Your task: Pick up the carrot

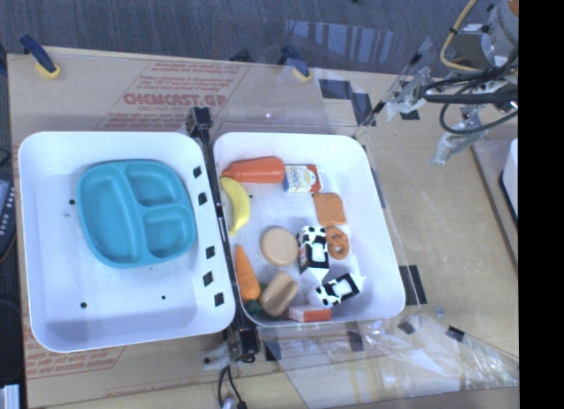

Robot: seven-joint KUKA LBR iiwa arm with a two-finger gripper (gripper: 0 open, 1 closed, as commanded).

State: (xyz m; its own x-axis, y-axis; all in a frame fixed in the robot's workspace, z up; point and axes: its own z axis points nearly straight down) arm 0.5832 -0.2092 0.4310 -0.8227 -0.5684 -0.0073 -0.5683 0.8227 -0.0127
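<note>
My left bin (35,222) holds a big blue tray (137,211). My right bin (374,222) is full of toy food. A yellow banana (236,204) lies by its left wall. The carrot (246,273) lies just below the banana, against that same wall, beside a small bread roll (278,293). I cannot tell if my jaws are apart or together.

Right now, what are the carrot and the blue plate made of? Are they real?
The carrot looks like toy plastic, not a real vegetable: its orange is even and smooth, with a slight shine. The blue plate also looks like plastic: one solid colour, with moulded, rounded compartments and a dull sheen. From the picture alone I can't be certain.
</note>
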